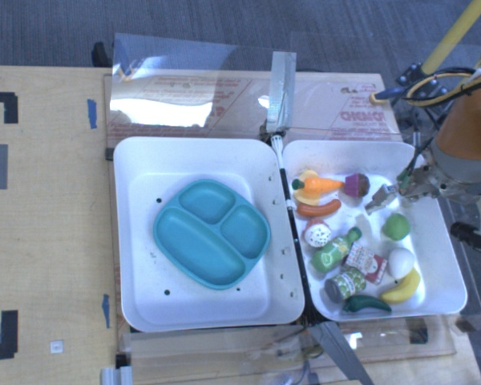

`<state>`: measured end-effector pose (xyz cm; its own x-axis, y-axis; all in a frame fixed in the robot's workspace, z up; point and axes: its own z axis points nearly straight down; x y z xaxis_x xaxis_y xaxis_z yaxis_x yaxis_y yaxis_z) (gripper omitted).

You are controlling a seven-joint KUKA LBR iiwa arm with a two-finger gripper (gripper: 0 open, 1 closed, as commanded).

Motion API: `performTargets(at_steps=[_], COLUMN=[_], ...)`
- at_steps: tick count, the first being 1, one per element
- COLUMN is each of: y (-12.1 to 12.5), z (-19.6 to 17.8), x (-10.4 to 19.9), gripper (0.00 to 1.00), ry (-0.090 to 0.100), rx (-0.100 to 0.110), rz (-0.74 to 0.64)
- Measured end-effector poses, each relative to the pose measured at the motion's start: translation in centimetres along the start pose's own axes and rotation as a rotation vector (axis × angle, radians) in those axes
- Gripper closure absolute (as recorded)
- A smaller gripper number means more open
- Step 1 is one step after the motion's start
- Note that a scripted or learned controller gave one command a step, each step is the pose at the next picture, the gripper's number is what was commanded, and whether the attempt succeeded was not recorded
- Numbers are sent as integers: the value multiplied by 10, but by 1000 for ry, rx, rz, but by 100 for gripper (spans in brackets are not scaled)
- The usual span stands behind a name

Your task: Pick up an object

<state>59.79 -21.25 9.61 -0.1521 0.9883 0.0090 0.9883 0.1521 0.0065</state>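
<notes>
The grey arm with its orange band enters at the right edge of the frame, and its tool hangs over the upper right part of the right shallow white bin. Whether the tool is apart or together cannot be told from this angle; nothing is visibly clamped in it.

Below and left of the tool, the right bin holds a cluster of toy foods. An orange plastic carrot lies at the upper left of the bin, with a red-brown sausage just beneath it and a dark purple piece to its right. A green lime-like ball sits near the tool, just below it. Lower down are a white egg, a yellow banana, a green bottle and a dark green cucumber.

The left shallow white bin, in the middle of the frame, carries a turquoise three-compartment plate. Both bins rest on the light wooden table.
</notes>
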Motion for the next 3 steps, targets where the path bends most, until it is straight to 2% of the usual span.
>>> performTargets(at_steps=[1,2,3], y=[-63,-62,7], z=[9,1,9], x=[19,16,-10], gripper=[0,100,100], ry=[-8,-13,-10], rx=[0,-4,-2], rz=[-29,-27,-15])
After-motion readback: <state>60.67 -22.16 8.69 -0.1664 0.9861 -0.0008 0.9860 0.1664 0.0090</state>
